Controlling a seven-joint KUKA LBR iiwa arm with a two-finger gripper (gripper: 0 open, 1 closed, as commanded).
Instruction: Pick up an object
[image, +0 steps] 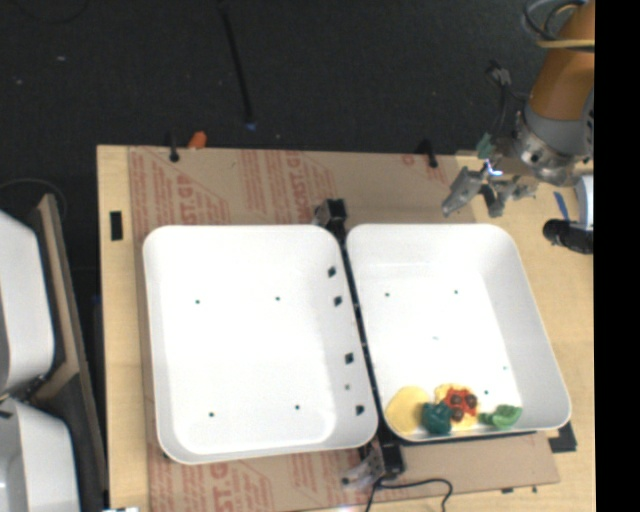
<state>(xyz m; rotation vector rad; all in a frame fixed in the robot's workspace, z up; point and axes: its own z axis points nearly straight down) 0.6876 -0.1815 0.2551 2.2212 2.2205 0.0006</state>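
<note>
**Operator:** Where's my pincer right now, and what are its fingers doing?

**Spotter:** Your pincer (477, 199) hangs off the grey arm (553, 150) with the orange band, up at the far right. It sits just beyond the far rim of the right bin (520, 300), over the bench (250, 190) rather than over the bin floor. You can see two fingers (457, 198) spread apart with a gap between them and nothing in that gap, so you're carrying nothing.

**Operator:** And the things I'm meant to pick from?

**Spotter:** All well apart from your pincer, toward the near edge of that same right bin. They're huddled against the near wall. Closest in line below you is a pale yellow piece (405, 408). Touching it, farther along the wall, is a dark teal lump (436, 419), with a red and orange object (460, 400) just behind it. Beyond those, nearest the bin's near right corner, sits a small green piece (503, 414). I can't tell what any of them are; they're too small.

**Operator:** The other bin?

**Spotter:** The left bin (160, 330) lies beside the right one, off to the far side from your pincer, the two joined along a black divider strip (350, 330).
</note>
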